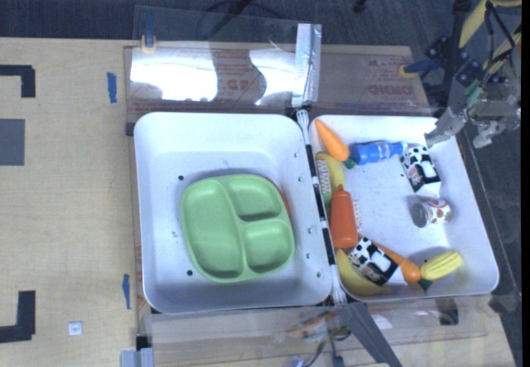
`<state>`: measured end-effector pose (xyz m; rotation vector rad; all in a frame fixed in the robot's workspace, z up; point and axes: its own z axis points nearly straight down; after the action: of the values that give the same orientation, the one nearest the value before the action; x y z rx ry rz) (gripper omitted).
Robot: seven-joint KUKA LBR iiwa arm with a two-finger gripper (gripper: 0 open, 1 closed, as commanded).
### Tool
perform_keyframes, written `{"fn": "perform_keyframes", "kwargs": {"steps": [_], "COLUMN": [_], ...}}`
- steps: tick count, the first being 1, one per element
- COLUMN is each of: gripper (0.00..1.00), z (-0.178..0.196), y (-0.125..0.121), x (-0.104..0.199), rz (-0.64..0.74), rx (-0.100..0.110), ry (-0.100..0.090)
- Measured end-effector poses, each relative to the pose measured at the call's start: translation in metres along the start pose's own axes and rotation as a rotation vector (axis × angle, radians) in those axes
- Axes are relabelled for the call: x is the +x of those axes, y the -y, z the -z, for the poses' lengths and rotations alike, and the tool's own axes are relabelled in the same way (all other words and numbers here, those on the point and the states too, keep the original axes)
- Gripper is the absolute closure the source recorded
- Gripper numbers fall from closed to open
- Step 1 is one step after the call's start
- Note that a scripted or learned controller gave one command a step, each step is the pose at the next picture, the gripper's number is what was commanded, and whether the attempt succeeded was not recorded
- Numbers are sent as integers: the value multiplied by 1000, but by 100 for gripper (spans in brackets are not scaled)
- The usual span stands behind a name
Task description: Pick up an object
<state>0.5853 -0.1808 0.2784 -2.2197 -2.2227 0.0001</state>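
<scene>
The gripper (439, 132) hangs at the right bin's (484, 229) far right corner, above the rim; I cannot tell how it is set, and nothing shows in it. Just beside it in the bin lie a cow carton (420, 168) and a blue bottle (377, 151). The left bin (157, 150) holds a green tray (238, 227).

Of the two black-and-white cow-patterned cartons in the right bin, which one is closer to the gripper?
The upper carton, beside the blue bottle, just below the gripper. The other carton lies at the bin's bottom edge.
</scene>
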Motion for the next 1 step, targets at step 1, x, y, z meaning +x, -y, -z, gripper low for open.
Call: {"fn": "perform_keyframes", "kwargs": {"steps": [1], "gripper": [0], "z": [-2], "y": [16], "x": [5], "rz": [111], "rx": [1], "ry": [0]}}
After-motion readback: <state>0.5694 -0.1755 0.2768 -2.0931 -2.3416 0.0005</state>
